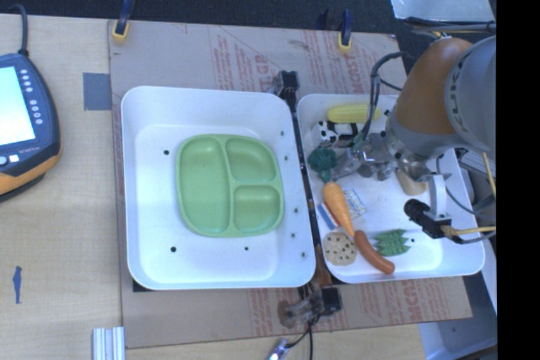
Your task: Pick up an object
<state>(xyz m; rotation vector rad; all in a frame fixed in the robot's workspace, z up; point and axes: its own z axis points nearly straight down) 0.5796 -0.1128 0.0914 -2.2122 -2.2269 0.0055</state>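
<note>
The right white bin (422,272) holds several toy foods. An orange carrot (337,206) lies near its left wall, with a round tan cookie (338,248) and a reddish sausage (373,253) below it. A small green leafy piece (392,243) sits beside the sausage. At the back lie a yellow corn cob (348,113), a black-and-white cow figure (329,131) and a dark green broccoli (323,160). My gripper (369,158) hangs low over the bin's middle, just right of the broccoli and above the carrot. Nothing visible is held in it.
The left white bin (152,181) carries a green divided plate (228,184). A clear wrapper with blue print (353,200) lies by the carrot. A teach pendant (21,122) rests on the bench at far left. The grey-orange arm covers the right bin's far right side.
</note>
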